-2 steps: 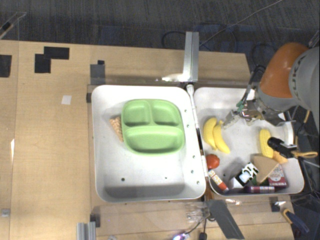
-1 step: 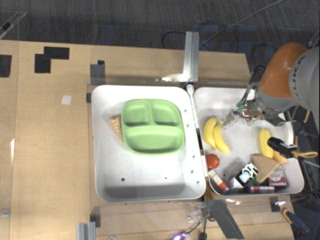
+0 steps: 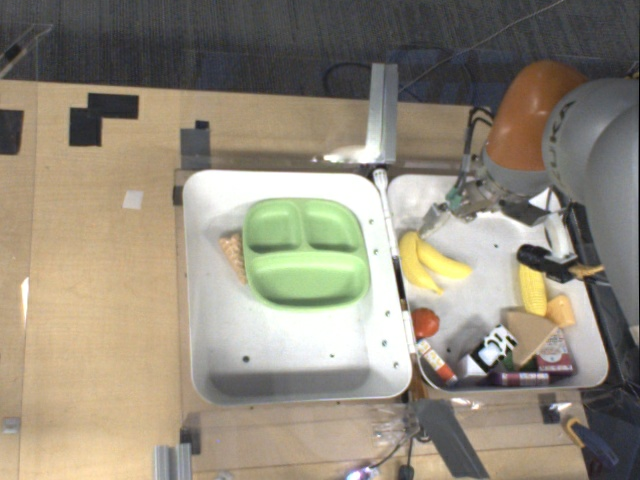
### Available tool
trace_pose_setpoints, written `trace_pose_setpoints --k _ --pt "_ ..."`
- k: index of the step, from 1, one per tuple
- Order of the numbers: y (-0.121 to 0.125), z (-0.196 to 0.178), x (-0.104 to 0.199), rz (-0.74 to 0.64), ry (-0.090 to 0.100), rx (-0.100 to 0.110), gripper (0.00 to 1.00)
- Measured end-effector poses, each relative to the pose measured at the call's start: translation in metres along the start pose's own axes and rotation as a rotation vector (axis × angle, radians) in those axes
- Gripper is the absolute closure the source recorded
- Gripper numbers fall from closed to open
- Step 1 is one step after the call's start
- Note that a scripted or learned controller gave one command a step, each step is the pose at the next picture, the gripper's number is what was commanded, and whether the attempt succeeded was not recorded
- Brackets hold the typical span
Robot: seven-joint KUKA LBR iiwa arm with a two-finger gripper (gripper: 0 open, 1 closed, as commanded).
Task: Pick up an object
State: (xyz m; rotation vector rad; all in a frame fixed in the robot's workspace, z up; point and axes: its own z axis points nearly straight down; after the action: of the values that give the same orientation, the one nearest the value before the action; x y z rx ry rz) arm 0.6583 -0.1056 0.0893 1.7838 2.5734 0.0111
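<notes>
Wooden bench [image 3: 90, 298], two white bins side by side. I log the gripper [image 3: 440, 215] low over the right bin [image 3: 490, 243], near its far wall, bare floor directly beneath; whether it is released or clenched I cannot tell. Bananas [image 3: 428, 261] lie just below and left of it. Corn cob [image 3: 533, 288] sits well right and nearer. Left bin [image 3: 215, 348] holds a green tray [image 3: 303, 252].

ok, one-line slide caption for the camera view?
KUKA arm's gripper poised over the right bin near the bananas; green divided tray in left bin.
</notes>
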Motion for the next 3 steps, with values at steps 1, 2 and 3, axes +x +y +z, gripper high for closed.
trace_pose_setpoints --k 1,2,3 --pt "-0.038 -0.002 0.003 -0.128 -0.001 -0.002 0.0" --pt "0.006 0.001 -0.021 0.154 0.001 0.004 0.0" --pt "0.001 0.001 -0.031 0.065 0.009 0.01 0.0"
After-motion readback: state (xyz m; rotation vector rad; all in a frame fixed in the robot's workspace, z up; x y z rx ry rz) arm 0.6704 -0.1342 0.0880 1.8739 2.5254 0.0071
